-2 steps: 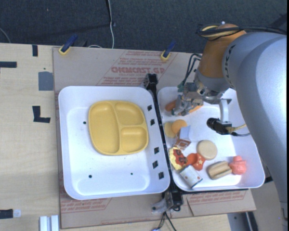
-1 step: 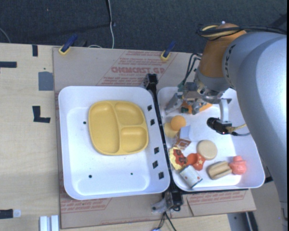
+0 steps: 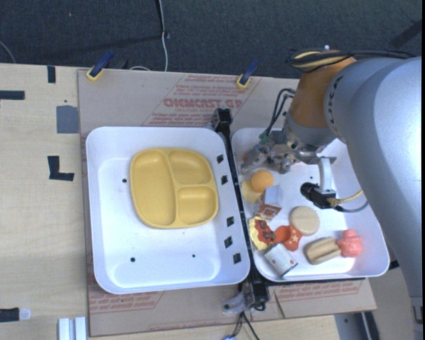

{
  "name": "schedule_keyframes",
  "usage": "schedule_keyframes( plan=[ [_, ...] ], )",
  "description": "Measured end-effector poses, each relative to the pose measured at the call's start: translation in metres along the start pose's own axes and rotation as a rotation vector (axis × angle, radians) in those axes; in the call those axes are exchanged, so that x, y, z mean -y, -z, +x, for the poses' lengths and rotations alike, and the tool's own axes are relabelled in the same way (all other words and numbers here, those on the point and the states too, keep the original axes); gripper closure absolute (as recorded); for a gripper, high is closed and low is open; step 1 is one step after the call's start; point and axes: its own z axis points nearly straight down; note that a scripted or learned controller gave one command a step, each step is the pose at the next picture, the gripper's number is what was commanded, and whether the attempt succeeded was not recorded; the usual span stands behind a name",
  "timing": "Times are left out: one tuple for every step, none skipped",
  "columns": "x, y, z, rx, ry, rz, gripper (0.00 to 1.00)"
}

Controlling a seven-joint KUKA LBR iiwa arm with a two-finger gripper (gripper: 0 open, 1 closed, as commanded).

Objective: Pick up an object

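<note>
Since my pincer hangs low in the right bin and I cannot tell how it is set, I aim for the orange ball just below it. I would drop straight down, then squeeze gently.

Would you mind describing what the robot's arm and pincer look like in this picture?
The arm is a thick, rounded, light grey tube with an orange band above the wrist. Below the band sits the pincer, a compact cluster of dark and metallic parts. Thin dark cables run beside the wrist, and a black connector with a pale cable hangs nearby.
</note>
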Motion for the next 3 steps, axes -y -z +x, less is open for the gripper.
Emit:
schedule_keyframes(
  plan=[
    [-0.0148,-0.0023,0.0007,-0.01,-0.007,0.041,0.0],
    [-0.0144,-0.0026,0.001,-0.007,-0.008,0.038,0.0],
    [-0.0144,-0.0026,0.0013,-0.006,-0.008,0.038,0.0]
  ],
)
